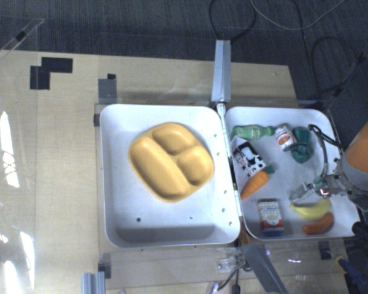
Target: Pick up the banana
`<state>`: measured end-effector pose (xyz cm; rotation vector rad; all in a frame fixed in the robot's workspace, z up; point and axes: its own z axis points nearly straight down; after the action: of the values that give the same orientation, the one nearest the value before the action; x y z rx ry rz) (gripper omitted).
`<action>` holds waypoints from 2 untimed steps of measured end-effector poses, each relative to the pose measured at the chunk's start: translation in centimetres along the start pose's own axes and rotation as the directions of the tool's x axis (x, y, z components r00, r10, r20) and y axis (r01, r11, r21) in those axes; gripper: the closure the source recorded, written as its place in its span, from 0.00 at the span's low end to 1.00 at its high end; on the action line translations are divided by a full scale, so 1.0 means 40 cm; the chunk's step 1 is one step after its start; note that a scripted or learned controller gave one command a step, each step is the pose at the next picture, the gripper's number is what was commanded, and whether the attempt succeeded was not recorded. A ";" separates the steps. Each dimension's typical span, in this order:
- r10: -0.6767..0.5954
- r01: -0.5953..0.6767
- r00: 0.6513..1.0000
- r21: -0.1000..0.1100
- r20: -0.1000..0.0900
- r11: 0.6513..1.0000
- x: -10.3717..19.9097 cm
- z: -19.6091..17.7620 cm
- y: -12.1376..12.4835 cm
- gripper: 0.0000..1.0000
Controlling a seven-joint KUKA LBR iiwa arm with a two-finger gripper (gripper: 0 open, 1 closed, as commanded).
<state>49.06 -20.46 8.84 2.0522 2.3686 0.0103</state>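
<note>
Camera view gives us the banana [313,209] lying in the near right part of the right bin [281,234], just beneath the gripper [306,192], whose jaws' spread we cannot tell. An orange-red piece [318,226] lies just nearer, a small box [270,216] to its left.

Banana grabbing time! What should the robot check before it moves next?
1. Banana in the right bin: ok.
2. Gripper directly above the banana's top edge: ok.
3. Banana between the fingers: cannot tell.
4. Red-orange piece touches the banana from below and might get nudged: not ok.
5. Small box apart from the banana, to its left: ok.
6. Carrot out of the way: ok.
</note>
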 end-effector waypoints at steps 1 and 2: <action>-0.092 0.092 0.996 -0.003 0.004 0.996 -0.002 -0.001 0.002 0.00; -0.137 0.137 0.991 0.005 -0.001 0.991 0.054 -0.020 0.003 0.00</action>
<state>48.85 -18.32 9.62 1.8873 2.5066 0.0035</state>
